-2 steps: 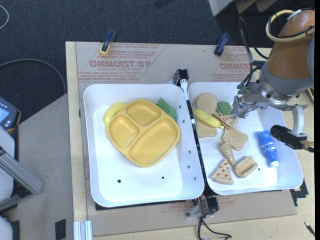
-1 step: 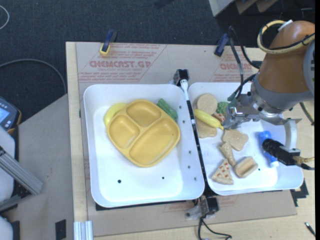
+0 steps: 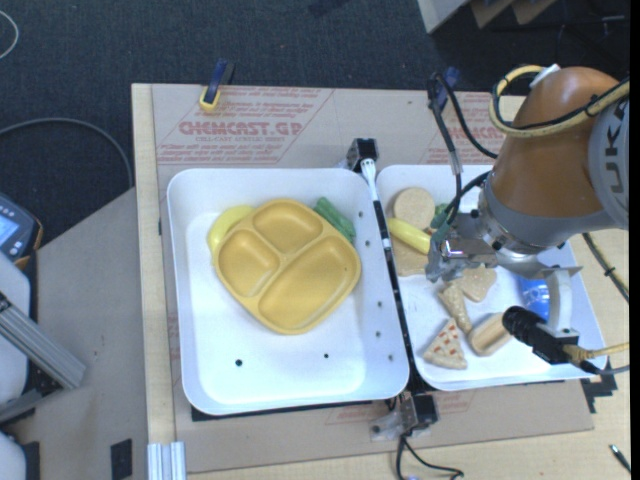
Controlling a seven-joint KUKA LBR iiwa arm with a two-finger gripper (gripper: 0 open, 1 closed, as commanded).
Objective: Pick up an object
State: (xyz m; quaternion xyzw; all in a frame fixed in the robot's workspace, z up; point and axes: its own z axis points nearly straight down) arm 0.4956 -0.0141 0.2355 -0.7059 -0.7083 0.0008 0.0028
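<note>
My gripper (image 3: pixel 443 264) hangs low over the middle of the right bin (image 3: pixel 500 376), just above a pale tan wedge piece (image 3: pixel 468 286). Right beside it on the left lies a yellow banana-like piece (image 3: pixel 407 234). A round tan cookie (image 3: pixel 412 206) sits at the bin's back left. Toward the front lie a pizza slice (image 3: pixel 447 348) and a brown bread roll (image 3: pixel 487 334). Partly hidden under the wrist is a blue thing (image 3: pixel 535 295). Nothing shows between the gripper's tips.
The left bin (image 3: pixel 190 268) holds a yellow divided tray (image 3: pixel 290 265), lying on a yellow thing (image 3: pixel 222 224) with a green piece (image 3: pixel 335 218) at its back right. A black-and-white divider (image 3: pixel 385 268) separates the bins. The arm's orange body covers the right bin's back right.
</note>
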